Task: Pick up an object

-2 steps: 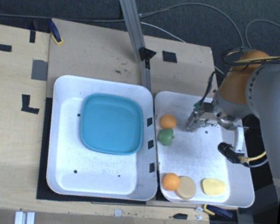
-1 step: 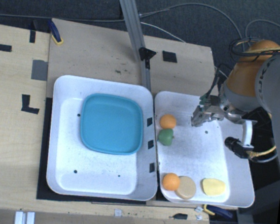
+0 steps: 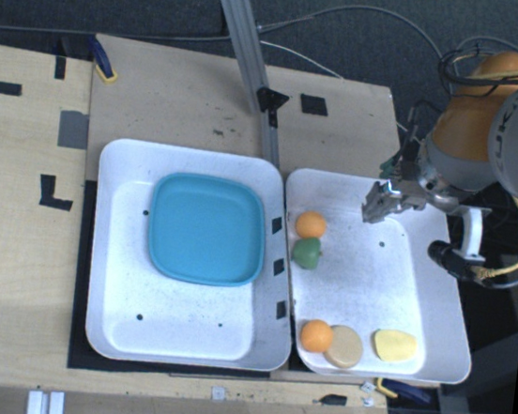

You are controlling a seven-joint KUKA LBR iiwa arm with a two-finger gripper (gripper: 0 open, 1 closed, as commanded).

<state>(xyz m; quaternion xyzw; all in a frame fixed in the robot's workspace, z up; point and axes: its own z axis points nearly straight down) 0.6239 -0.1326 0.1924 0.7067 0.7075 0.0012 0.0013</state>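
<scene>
— Plywood made up the bench [image 3: 12,216] we looked down on in the camera view, with two white bins side by side: the left bin [image 3: 111,324] bore a blue plate [image 3: 207,229], and the right bin [image 3: 436,300] held the small things we could choose from.

— Where did we find the gripper [image 3: 378,206]?

— It hung over the far part of the right bin, near the rim, at the end of the grey arm [image 3: 498,119] reaching in from the right. We saw nothing between its fingers; how far apart they stood we could not tell, since they read as one dark blur.

— So which step did we judge it to be?

— The approach, we thought: no object was lifted. The nearest candidates were an orange ball [image 3: 311,224] touching a green ball [image 3: 307,252], both against the bin's left wall. Along the near edge lay a second orange ball [image 3: 316,336], a tan disc [image 3: 346,346] beside it, and a yellow piece [image 3: 395,345], apart from those.

— And the next move?

— We reckoned it called for shifting left and coming down squarely over one item. The orange ball looked round and smooth, so it might roll; the wall and the green ball left little room for the fingers.
</scene>
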